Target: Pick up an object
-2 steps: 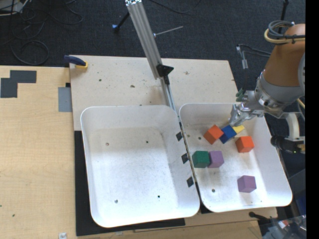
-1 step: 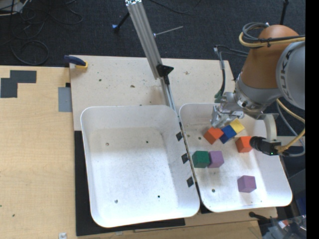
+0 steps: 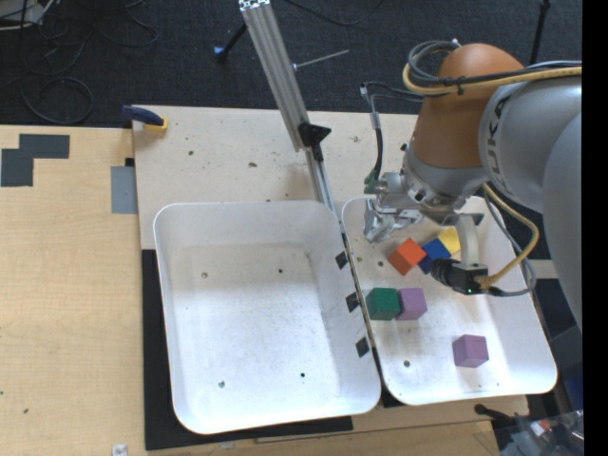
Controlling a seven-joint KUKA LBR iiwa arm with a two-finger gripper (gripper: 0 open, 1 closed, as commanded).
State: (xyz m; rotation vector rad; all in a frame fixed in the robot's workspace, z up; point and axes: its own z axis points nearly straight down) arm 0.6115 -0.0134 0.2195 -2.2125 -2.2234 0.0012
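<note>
Arm (image 3: 494, 131): grey w/ orange band, comes in from the right, wrist bent down over the far part of the right bin.
Gripper (image 3: 380, 224): low over the right bin, near its far-left corner, just left of the orange block. No block is seen between the fingers.
Fingers: cannot tell if apart or together, the metal parts are too small and mixed up to read.
Right bin (image 3: 513, 378): white, shallow, holds all the blocks.
Orange block (image 3: 409, 255): far part of the right bin, tilted, just beside the gripper; if they touch, cannot tell.
Blue block (image 3: 436, 252): directly right of the orange block, seems touching it, partly under the arm.
Yellow block (image 3: 449, 241): behind the blue one, partly hidden by the arm.
Green block (image 3: 384, 303): middle-left of the right bin, near the wall between the bins.
Pale purple block (image 3: 412, 303): touching the green block on its right side.
Purple block (image 3: 470, 350): alone, near part of the right bin, well apart from the others.
Left bin (image 3: 190, 350): white, side by side w/ the right bin.
Bench (image 3: 218, 155): light wood, carries both bins.
Metal bar (image 3: 280, 74): slanted, stands behind the bins, checker mark on top.
</note>
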